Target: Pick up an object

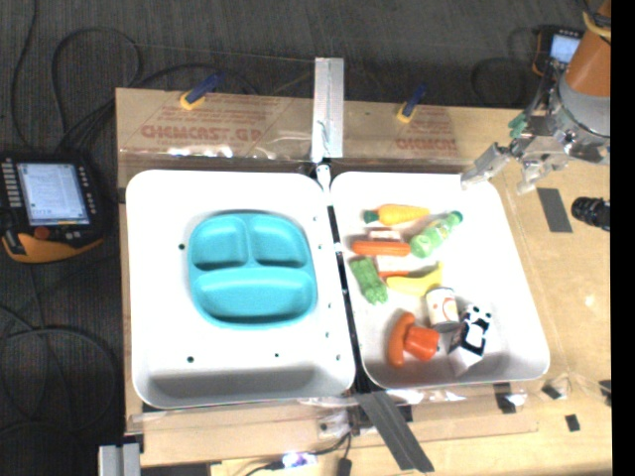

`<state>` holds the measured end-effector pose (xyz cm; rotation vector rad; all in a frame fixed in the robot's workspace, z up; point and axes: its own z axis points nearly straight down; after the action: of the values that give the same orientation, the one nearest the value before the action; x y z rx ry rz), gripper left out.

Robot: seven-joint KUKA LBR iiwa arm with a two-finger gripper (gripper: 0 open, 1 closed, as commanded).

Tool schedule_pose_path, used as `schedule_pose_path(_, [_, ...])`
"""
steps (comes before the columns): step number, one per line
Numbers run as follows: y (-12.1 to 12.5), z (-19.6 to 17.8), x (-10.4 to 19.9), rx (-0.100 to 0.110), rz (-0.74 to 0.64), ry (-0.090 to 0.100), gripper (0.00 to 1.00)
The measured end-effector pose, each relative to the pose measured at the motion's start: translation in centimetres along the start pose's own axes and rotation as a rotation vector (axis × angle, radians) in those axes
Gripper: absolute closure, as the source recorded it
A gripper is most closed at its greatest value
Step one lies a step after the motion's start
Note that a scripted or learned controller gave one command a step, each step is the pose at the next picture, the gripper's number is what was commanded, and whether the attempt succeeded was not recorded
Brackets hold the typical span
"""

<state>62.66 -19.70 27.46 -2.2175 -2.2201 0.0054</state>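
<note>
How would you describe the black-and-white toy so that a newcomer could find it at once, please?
Start at the right-hand bin, which holds the toys. Go to its near right corner: the black-and-white toy lies there, beside the orange cup. It alone has black patches on white.

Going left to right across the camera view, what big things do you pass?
Teach pendant → blue divided tray in the left bin → pile of toy food in the right bin → gripper beyond that bin's far right corner.

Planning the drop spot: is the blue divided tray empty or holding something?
Empty. The blue tray lies flat in the left bin, its three compartments showing bare blue.
</note>
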Motion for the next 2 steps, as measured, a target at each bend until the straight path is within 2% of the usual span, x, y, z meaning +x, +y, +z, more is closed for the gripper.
schedule_pose_path(1, [-1.3,10.3,3.1,0.000,-0.079,0.001,0.00])
schedule_pose_path(2, [-6.4,18.6,4.5,-0.014,-0.079,-0.001,0.00])
